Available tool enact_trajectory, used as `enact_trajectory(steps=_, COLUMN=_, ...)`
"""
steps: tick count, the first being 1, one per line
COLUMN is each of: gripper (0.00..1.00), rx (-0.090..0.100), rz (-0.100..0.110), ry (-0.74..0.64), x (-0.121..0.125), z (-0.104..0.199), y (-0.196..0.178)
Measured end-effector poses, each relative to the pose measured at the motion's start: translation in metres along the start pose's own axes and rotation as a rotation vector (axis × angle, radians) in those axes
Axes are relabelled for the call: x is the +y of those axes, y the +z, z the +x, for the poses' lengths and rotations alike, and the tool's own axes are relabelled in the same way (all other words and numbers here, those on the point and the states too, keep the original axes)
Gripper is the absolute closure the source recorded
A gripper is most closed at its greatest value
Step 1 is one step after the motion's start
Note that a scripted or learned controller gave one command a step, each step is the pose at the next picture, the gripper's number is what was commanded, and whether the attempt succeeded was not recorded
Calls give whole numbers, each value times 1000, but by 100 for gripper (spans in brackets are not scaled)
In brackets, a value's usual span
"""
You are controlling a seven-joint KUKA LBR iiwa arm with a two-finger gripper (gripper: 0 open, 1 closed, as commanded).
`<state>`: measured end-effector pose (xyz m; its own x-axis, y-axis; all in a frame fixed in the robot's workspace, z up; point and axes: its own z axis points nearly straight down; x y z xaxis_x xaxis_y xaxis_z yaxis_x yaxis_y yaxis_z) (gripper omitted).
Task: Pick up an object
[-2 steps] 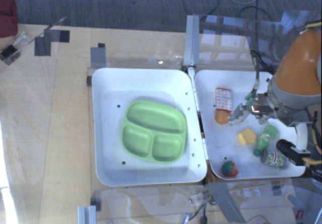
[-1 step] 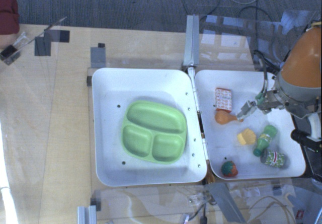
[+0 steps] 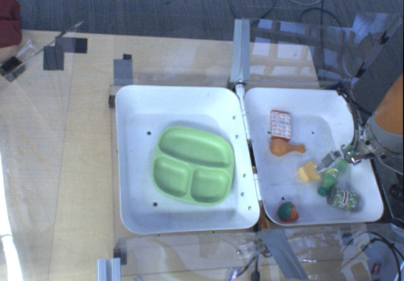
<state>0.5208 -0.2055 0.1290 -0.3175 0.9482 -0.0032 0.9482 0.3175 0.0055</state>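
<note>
Across the left side of the bench (image 3: 63, 166), bare pale wood is showing, with a few grey tape patches (image 3: 54, 57) sitting near its far edge. Further right, the left bin (image 3: 132, 210) is holding a green divided plate (image 3: 193, 165), which is lying flat near the bin's middle with its long compartment toward the far wall and its two smaller compartments toward the near wall. Beside it, touching along the shared edge, the right bin (image 3: 315, 106) is carrying the small things. A red and white packet (image 3: 280, 124) is lying toward the far wall, left of the bin's centre, and just nearer than it an orange drumstick-shaped toy (image 3: 286, 147) is resting with its thin end pointing right. A red and green ball (image 3: 288, 211) is sitting in the near left corner. A yellow block (image 3: 308, 172) is lying near the bin's middle, just beside a green bottle (image 3: 332, 180) that is tilting toward the near right. A green and white can (image 3: 343, 199) is lying on its side close to the near right corner. At the bin's right edge the gripper (image 3: 338, 158) is reaching in from the arm (image 3: 388, 125), its tip hanging right over the top of the green bottle and beside the yellow block; whether it is pinching anything, I cannot tell.
</note>
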Motion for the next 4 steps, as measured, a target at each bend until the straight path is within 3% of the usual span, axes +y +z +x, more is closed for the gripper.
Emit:
enact_trajectory(steps=1, gripper=0, rx=-6, rz=-14, ry=-69, x=19, z=32, y=33)
enact_trajectory(steps=3, gripper=0, rx=0, rz=-4, ry=-61, x=139, z=77, y=42)
enact_trajectory(steps=4, gripper=100, rx=-2, rz=-11, ry=-66, x=142, z=78, y=29)
